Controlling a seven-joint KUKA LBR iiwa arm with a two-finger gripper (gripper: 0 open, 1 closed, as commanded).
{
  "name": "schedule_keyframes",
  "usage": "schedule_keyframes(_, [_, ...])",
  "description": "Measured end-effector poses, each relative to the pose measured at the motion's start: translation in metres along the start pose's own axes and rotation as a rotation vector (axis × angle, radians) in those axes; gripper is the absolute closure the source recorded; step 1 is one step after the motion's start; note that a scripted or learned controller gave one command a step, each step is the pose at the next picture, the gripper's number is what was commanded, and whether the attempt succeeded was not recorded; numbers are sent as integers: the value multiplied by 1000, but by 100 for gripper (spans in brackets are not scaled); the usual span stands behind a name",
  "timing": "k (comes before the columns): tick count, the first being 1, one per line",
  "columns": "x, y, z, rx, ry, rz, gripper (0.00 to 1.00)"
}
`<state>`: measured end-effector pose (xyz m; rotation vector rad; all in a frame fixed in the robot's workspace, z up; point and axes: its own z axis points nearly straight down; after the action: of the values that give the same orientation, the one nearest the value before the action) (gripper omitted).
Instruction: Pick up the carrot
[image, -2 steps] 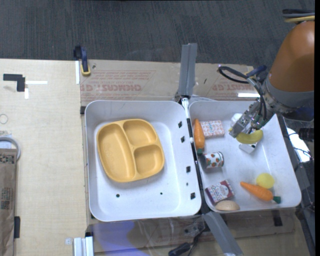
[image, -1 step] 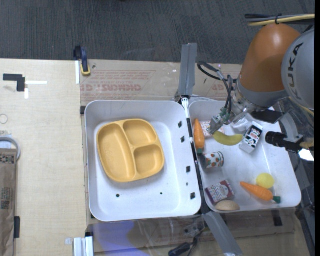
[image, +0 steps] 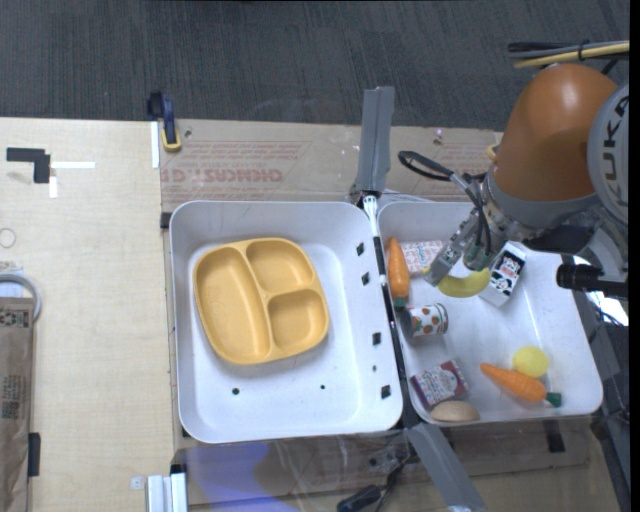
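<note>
Two carrots lie in the right bin (image: 575, 310). One carrot (image: 398, 268) lies lengthwise against the bin's left wall. The other carrot (image: 516, 383), with a green stub, lies near the front right corner. My gripper (image: 458, 264) hangs over the back middle of that bin, just above a yellow banana (image: 466, 287). It stands open with nothing held between its fingers. The left carrot is a short way to its left, and the front carrot is well below it in the view.
In the right bin are also a small milk carton (image: 507, 272), a strawberry-printed can (image: 428, 320), a yellow lemon (image: 531, 360), a dark packet (image: 439, 381), a tan potato (image: 455, 410) and a pinkish box (image: 422, 251). The left bin (image: 200, 400) holds a yellow divided plate (image: 262, 298).
</note>
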<state>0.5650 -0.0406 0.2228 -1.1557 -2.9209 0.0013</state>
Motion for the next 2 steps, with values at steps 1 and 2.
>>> schedule_keyframes(1, [53,19,32,-1,0,-296,100])
schedule_keyframes(2, [41,-29,17,-1,-1,-232,100])
